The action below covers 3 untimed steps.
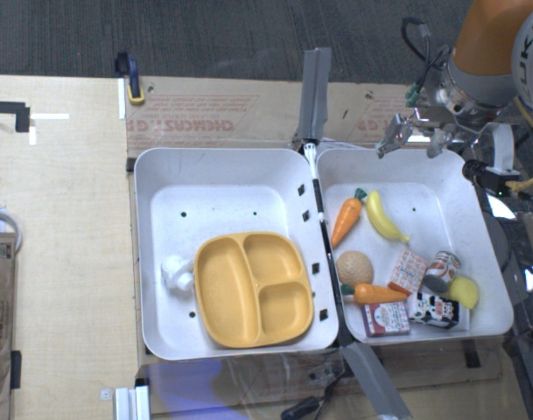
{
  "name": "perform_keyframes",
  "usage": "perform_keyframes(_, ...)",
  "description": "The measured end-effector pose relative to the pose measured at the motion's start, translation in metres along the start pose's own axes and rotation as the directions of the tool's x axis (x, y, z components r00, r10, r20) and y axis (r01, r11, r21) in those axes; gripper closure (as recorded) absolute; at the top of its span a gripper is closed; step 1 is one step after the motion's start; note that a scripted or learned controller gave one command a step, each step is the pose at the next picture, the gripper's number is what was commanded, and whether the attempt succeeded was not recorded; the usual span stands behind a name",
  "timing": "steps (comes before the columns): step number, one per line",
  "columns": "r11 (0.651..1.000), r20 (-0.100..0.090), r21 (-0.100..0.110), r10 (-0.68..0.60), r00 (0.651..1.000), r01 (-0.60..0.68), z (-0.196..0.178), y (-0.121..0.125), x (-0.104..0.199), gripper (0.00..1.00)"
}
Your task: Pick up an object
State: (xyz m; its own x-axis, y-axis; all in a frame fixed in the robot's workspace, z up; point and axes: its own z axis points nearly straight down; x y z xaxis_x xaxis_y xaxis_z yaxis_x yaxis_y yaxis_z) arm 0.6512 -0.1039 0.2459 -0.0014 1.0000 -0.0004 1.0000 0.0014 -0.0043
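My gripper (415,142) hangs over the far rim of the right bin (424,175), its two fingers apart and nothing between them. Below it in that bin lie a carrot (345,220), a banana (385,218), a tan ball (355,268) and a second carrot (381,293). An orange-and-white box (408,271), a can (439,269), a lemon (465,292), a red box (386,318) and a black-and-white carton (437,311) crowd the near right corner. The gripper touches none of them.
The left bin (161,234) holds a yellow divided plate (253,287) and a small white object (176,274). A grey bar (315,94) rises behind the joint between the bins. Cables and the arm's mount (502,160) stand along the right bin's right side.
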Motion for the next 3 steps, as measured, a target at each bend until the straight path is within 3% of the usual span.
perform_keyframes(1,0.999,-0.001,-0.001,0.039,0.999,-0.039,0.156,-0.059,0.005,0.0)
perform_keyframes(2,0.999,-0.001,0.002,0.043,0.999,-0.043,0.149,-0.059,0.004,1.0)
perform_keyframes(3,0.981,0.001,-0.001,0.194,0.981,-0.194,-0.003,-0.078,0.031,1.0)
